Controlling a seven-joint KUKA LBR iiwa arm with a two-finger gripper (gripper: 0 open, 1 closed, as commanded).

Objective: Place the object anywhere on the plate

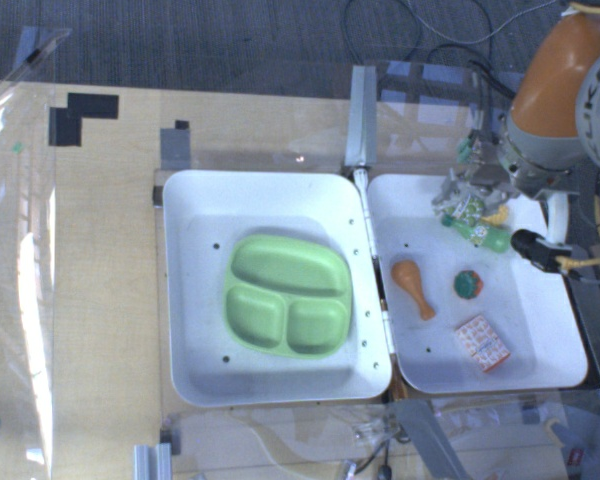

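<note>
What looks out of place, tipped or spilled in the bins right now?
Nothing stands out. The green plate lies flat in the left bin. In the right bin, the orange drumstick, green ball and patterned block lie apart. The gripper hovers over a green bottle.

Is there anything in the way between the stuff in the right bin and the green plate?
Just the two bins' adjoining walls, which anything must be lifted over. The green plate lies in the left bin; the claw is over the right bin's far end.
</note>
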